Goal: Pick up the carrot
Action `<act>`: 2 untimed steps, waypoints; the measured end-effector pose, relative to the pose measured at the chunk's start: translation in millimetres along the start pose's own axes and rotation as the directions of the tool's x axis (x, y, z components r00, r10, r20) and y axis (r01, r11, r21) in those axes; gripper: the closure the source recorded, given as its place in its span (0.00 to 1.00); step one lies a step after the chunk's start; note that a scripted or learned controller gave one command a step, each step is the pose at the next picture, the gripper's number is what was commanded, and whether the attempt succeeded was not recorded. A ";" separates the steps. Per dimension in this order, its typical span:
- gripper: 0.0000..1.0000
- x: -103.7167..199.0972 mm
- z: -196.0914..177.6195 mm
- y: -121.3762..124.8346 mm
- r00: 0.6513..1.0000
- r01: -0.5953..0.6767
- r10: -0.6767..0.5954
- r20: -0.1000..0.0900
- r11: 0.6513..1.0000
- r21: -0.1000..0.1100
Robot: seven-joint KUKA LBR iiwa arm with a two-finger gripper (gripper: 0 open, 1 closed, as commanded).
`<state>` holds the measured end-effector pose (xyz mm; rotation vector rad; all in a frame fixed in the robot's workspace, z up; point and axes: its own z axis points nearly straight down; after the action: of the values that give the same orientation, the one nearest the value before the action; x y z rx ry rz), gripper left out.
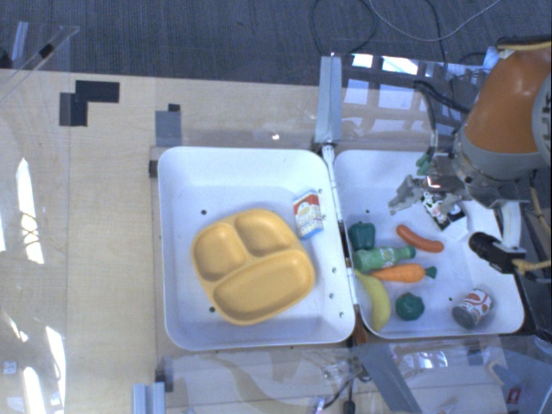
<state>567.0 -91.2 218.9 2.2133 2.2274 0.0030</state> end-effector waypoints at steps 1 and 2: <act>0.00 -28.0 107.4 -79.7 0.992 0.130 -0.130 0.001 0.992 -0.001; 1.00 -27.4 96.9 -77.6 0.991 0.132 -0.132 0.002 0.991 -0.006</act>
<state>489.8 -119.0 121.8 2.0574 2.3649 0.0074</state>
